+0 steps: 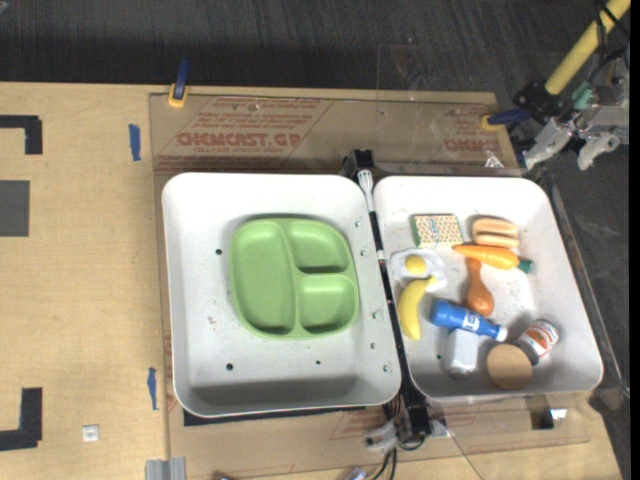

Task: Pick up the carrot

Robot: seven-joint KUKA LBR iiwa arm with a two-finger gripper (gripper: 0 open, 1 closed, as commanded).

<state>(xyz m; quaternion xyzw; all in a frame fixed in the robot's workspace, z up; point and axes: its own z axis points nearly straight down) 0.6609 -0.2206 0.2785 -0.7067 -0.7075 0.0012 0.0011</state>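
White right bin (pixel 570 230) crowds the carrot (pixel 487 256) between hot dog (pixel 495 232) and drumstick (pixel 480 293); end effector (pixel 560 143) state unclear.

Arm (pixel 590 118) at 2 o'clock is cut by the right edge; its end is a blurred tangle, so the finger state is unreadable. Yellow bar (pixel 590 43) there runs off the top-right corner. Right bin (pixel 575 268): white bottle (pixel 462 353) is partly under the blue tube (pixel 468 320). Can (pixel 540 339) label is too small to read. Black marks (pixel 20 133) at 9 o'clock are clipped by the left edge.
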